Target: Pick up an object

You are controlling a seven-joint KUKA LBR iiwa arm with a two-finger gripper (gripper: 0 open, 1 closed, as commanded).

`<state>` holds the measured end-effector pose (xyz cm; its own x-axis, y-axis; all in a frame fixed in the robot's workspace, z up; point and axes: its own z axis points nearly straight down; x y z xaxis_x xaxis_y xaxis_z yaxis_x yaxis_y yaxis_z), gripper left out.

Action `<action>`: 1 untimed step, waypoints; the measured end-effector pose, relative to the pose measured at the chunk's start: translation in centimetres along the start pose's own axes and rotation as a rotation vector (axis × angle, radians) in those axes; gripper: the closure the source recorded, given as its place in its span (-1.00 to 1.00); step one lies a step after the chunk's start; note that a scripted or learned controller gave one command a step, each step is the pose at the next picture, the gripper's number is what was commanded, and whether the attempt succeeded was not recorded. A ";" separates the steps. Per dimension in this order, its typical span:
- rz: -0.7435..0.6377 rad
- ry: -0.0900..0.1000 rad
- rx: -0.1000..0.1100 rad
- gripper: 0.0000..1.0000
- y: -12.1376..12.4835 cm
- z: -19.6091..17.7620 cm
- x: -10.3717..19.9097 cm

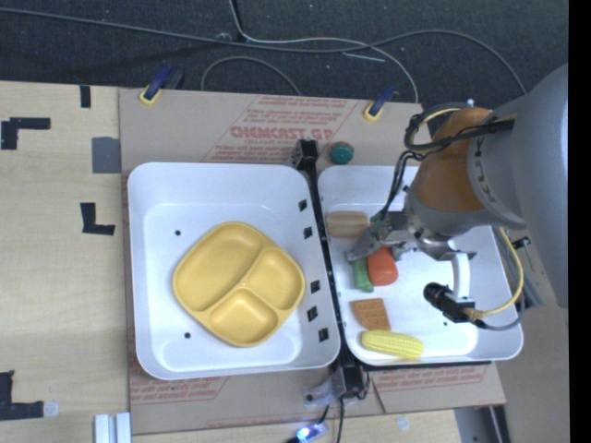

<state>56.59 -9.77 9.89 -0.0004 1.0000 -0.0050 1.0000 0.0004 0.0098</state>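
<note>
Hovering low in the right bin, the gripper sits just above the red-orange carrot-like toy; whether it grips cannot be told. That toy looks light, smooth, likely slippery; pinching across its thick middle seems safest.

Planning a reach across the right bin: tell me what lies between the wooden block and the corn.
In the camera view, between the wooden block and the corn lie the orange-red carrot with its green top, then the tan cracker.

Single fixed camera, above the bench, slanted downward, both white bins framed
</note>
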 end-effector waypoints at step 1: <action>0.000 0.005 0.010 1.00 0.2 -4.5 -0.8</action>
<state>56.71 -10.53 14.37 -0.0003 1.0000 -0.0002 1.0000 0.0003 0.0001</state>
